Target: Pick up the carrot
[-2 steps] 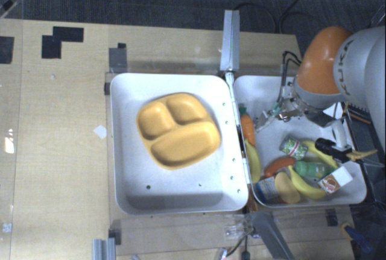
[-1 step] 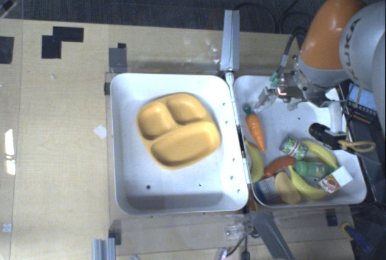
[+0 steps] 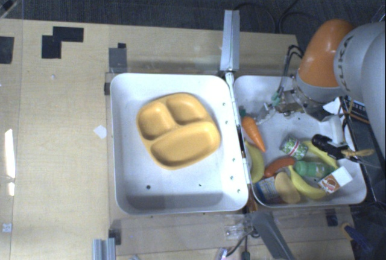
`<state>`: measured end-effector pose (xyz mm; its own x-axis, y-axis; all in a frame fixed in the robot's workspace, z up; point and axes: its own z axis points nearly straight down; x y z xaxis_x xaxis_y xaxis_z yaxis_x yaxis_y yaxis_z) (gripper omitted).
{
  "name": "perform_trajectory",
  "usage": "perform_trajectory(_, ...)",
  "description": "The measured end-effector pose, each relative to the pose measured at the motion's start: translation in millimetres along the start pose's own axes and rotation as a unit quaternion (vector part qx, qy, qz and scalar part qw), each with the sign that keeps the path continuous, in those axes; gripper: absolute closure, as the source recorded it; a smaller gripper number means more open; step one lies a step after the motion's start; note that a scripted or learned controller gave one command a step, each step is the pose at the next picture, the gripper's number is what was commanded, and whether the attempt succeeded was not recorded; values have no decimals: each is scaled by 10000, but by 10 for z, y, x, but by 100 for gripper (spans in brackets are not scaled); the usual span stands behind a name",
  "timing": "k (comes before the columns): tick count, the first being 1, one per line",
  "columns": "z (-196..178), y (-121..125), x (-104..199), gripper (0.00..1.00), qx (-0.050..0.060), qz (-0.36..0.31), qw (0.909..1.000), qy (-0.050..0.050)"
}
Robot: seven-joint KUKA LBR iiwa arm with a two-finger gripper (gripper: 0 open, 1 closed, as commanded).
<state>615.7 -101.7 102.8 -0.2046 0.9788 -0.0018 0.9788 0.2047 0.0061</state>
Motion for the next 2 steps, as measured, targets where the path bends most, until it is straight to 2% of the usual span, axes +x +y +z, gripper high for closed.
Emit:
perform_trajectory(1,140,295,69,0,-31,753,9972,-20)
perform_trajectory(2,26,329,98,100,-58,714,9974,-5)
